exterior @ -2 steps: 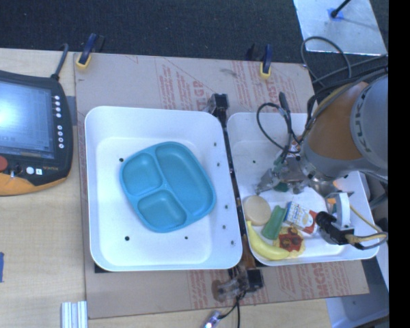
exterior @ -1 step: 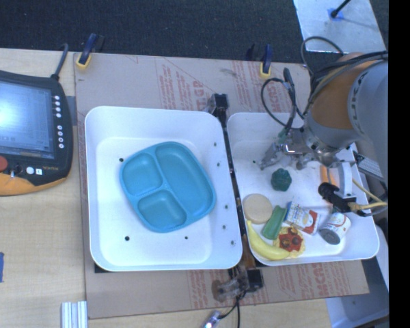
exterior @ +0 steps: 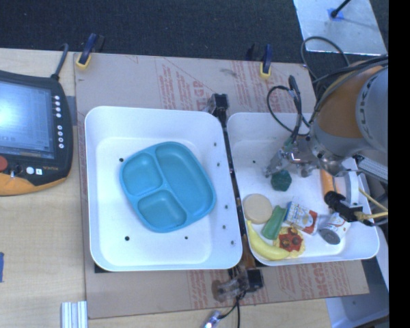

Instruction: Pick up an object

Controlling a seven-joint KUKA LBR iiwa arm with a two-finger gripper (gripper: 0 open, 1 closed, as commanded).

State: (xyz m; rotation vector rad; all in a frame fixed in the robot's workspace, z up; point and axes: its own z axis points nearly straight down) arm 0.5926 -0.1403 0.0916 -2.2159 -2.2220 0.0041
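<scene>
**Gripper low over the right bin, a dark green piece just below it**

The gripper (exterior: pixel 292 161) sits low in the far half of the right bin (exterior: pixel 249 132), with the arm (exterior: pixel 348 111) reaching in from the right. Whether it is spread or clenched cannot be told from this view — the metal parts at the wrist blur together, and nothing can be seen caught in them.

The likeliest target is the small dark green object (exterior: pixel 281 180), lying on the bin floor just on the near side of the gripper, close to it or touching. The other candidates crowd the near part of the same bin: a round tan disc (exterior: pixel 258 208), a green stick-shaped piece (exterior: pixel 274 222), a banana (exterior: pixel 265 246) curving along the near wall, a red item (exterior: pixel 291 238) resting on it, a small printed packet (exterior: pixel 301 216) and an orange piece (exterior: pixel 326 181) to the right. The left bin (exterior: pixel 96 183) holds a blue divided plate (exterior: pixel 167 185).

To do the step well, the tool should be centred squarely over the dark green object before closing, since the piece seems to lie slightly off toward the near side. It stands apart from the cluster, so a straight descent should meet nothing else. After closing, a slow lift would show quickly whether the piece has come along — a small, rounded thing like this may slip out sideways.
</scene>
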